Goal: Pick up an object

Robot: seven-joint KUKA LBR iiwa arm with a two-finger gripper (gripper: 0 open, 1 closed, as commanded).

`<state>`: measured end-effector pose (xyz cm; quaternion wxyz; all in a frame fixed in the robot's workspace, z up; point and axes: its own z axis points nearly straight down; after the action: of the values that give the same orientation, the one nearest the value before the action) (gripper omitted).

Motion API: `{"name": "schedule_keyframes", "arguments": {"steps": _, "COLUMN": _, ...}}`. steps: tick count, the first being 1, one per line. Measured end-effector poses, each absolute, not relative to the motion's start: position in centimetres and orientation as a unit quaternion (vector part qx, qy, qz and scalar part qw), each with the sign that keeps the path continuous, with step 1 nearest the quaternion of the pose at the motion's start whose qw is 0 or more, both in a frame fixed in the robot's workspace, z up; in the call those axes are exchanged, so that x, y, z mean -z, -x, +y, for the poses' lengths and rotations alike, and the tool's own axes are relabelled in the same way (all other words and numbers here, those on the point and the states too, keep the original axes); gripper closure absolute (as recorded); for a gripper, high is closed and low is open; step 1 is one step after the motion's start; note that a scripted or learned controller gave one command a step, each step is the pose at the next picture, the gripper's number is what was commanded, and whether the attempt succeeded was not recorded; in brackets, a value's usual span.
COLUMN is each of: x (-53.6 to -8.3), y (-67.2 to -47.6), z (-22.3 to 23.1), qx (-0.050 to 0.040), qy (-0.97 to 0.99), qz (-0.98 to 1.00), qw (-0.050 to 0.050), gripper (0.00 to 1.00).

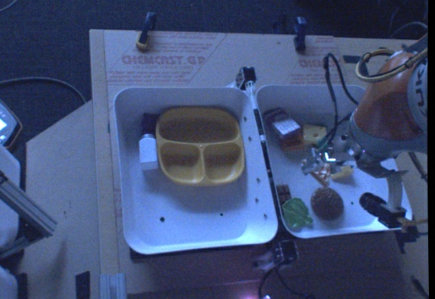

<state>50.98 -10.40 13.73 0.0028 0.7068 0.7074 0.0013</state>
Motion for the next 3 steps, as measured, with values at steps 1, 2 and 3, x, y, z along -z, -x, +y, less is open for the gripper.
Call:
{"name": "schedule_keyframes", "arguments": {"steps": 1, "x": -19.1, "y": -50.3, "z": -9.9, "qx": -0.0018, "qy": -0.707, "qz": 0.708, "qw": 0.003, "gripper": 1.00}}
{"name": "schedule_keyframes", "arguments": {"steps": 2, "x": -22.7, "y": -50.3, "z": -9.9, "qx": -0.0012, "qy": -0.707, "qz": 0.708, "qw": 0.003, "gripper": 1.00}}
{"name": "schedule_keyframes", "arguments": {"steps": 3, "x": -23.6, "y": -54.9, "z": -8.1, "qx": -0.0018, "qy": -0.706, "qz": 0.708, "qw": 0.003, "gripper": 1.00}}
